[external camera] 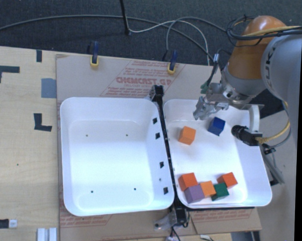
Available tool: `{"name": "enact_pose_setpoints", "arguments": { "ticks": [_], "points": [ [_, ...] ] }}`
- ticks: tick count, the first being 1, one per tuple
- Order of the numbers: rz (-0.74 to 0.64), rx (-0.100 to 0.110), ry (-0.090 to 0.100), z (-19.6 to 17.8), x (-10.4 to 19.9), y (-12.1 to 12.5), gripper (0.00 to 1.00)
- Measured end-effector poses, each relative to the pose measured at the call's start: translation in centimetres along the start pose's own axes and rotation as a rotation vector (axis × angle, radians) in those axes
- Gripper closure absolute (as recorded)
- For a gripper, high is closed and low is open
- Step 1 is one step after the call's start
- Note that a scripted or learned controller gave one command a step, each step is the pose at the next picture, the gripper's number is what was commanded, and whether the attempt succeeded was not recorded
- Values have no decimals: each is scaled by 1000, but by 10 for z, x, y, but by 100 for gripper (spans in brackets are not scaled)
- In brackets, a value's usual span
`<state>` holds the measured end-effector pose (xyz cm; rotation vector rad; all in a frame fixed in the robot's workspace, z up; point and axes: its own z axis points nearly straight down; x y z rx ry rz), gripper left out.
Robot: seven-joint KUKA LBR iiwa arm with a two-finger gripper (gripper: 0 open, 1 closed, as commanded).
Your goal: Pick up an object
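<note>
The grey two-finger gripper (203, 111) hangs over the far part of the right-hand shallow white bin (249, 166) — whether it is apart or together I cannot tell. A small blue cube (216, 126) lies just beside it, nearer the camera; an orange cube (187, 135) sits a little further off.

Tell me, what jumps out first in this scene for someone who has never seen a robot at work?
The big grey arm with its orange band reaches in from the right, its gripper low over the far end of the right bin. Just beside it lie a blue cube and an orange cube, while a bright cluster of blocks huddles at that bin's near end. The left bin sits alongside it.
</note>
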<state>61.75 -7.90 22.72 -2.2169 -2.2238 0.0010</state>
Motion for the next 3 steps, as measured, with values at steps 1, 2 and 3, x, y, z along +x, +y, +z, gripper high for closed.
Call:
{"name": "enact_pose_setpoints", "arguments": {
  "ticks": [1,2,3],
  "points": [
    [-2,-1,0,-1,60,-17,100],
    [0,0,0,1,103,-34,100],
    [-1,-1,0,-10,152,-38,100]
  ]
}}
